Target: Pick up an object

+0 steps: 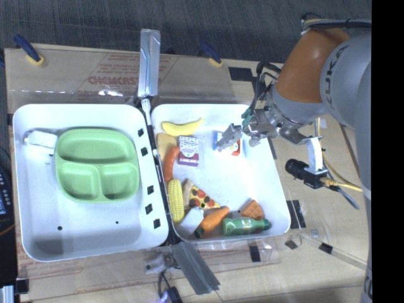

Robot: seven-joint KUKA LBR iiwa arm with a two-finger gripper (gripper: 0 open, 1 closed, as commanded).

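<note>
My jaws (228, 137) hang over the far right part of the right bin (273, 169), reaching in from its right rim. They sit close to a small red-and-white item (236, 148) lying on the bin floor just below them, but I cannot tell whether my jaws are spread or pressed together, nor whether they touch it.

The other things lie along the left wall and near edge of that bin. A banana (182, 126) rests at the far left corner, with a small carton (189, 150) just beside it toward the near side. A reddish sausage-like piece (170, 163) lies along the left wall, and an ear of corn (175, 199) lies below it, also against that wall. A pizza slice (202, 198) sits next to the corn. Along the near edge are a carrot (213, 219), a green bottle (244, 225) on its side, and an orange wedge (253, 209) touching the bottle.

The left bin (38, 232) holds a green divided tray (98, 163) in its far half, with a small white object (41, 139) at the tray's left.
</note>
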